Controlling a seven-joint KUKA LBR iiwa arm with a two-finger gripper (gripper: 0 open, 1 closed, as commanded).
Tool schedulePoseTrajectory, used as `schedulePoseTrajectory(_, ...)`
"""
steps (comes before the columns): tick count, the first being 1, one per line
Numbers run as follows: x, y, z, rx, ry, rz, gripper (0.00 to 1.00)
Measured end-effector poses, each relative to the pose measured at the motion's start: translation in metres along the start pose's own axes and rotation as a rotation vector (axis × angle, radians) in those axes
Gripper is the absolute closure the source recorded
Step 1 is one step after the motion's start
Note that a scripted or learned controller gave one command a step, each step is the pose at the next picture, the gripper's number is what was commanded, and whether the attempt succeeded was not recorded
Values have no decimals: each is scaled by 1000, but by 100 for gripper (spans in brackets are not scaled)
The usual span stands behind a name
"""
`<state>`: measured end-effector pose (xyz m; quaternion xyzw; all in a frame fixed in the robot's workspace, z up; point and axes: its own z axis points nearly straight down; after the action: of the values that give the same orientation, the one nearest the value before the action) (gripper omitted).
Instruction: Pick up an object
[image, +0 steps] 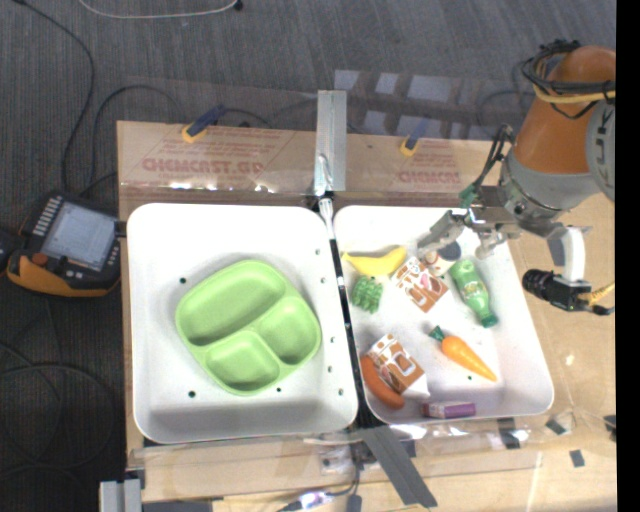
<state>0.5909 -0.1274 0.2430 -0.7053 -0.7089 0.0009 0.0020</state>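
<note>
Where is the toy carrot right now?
The carrot lies in the right-hand bin, toward its near right side, just below the green bottle and to the right of a small orange-and-white carton.

We see two bins side by side: the left bin (150, 300) holds a plate (250, 325), the right bin (530, 380) the rest. At its back lie a banana (378, 263), a carton (424, 284) and a bottle (472, 290), left to right, with the gripper (465, 232) over them. A carrot (465, 356) lies right of centre, another carton (397, 362) front left.
</note>
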Motion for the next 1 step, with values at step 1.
schedulePoseTrajectory(1,3,8,129,0,-4,354,0)
